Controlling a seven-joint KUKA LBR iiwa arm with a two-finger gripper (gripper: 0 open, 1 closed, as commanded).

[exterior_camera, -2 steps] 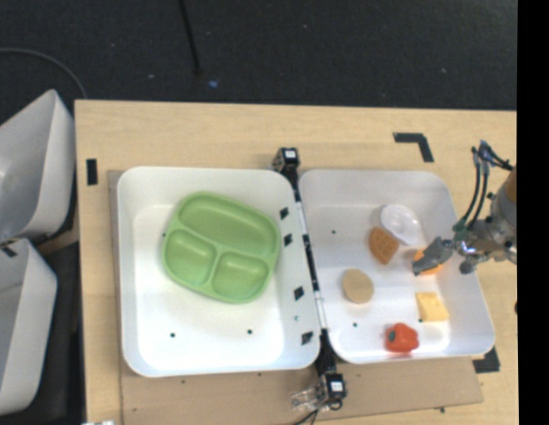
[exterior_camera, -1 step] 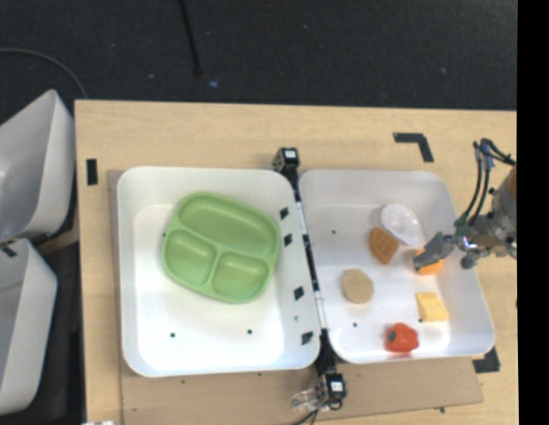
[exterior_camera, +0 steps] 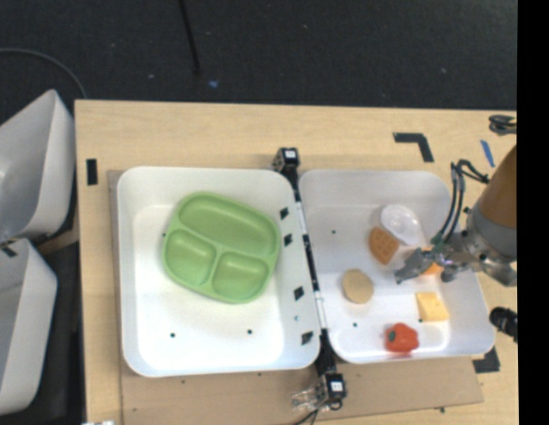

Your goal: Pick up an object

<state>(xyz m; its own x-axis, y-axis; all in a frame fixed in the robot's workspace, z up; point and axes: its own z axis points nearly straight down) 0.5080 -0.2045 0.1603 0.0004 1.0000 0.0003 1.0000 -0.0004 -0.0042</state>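
Your gripper (exterior_camera: 422, 266) sits low in the right bin (exterior_camera: 345, 193); jaw state: you cannot tell. Yellow block (exterior_camera: 432, 306) at its 5 o'clock, tan round piece (exterior_camera: 357, 286) at 8.

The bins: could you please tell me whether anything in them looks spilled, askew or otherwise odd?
Nothing stands out. The green tray lies flat in the left bin, a little askew to its walls. In the right bin, the clear cup seems to lie on its side against the orange item.
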